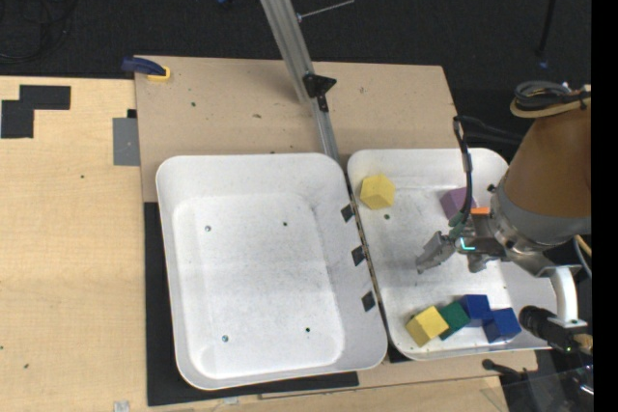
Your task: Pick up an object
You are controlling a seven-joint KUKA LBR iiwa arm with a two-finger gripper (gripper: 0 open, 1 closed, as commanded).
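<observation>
In the right bin (406, 171) lie a yellow block (377, 192) near its far left, a purple block (454, 201) partly hidden behind the arm, and a cluster at the near edge: a yellow block (426, 325), a green block (454, 316) and two blue blocks (489, 316). My gripper (436, 251) hangs low over the middle of the right bin, between the purple block and the near cluster. Nothing shows between its fingers.
The left bin (183, 188) sits beside the right one, with black clips along the shared rim. A slanted aluminium bar (287, 24) rises from behind the bins. The arm's orange and grey body (550, 178) covers the right bin's right side.
</observation>
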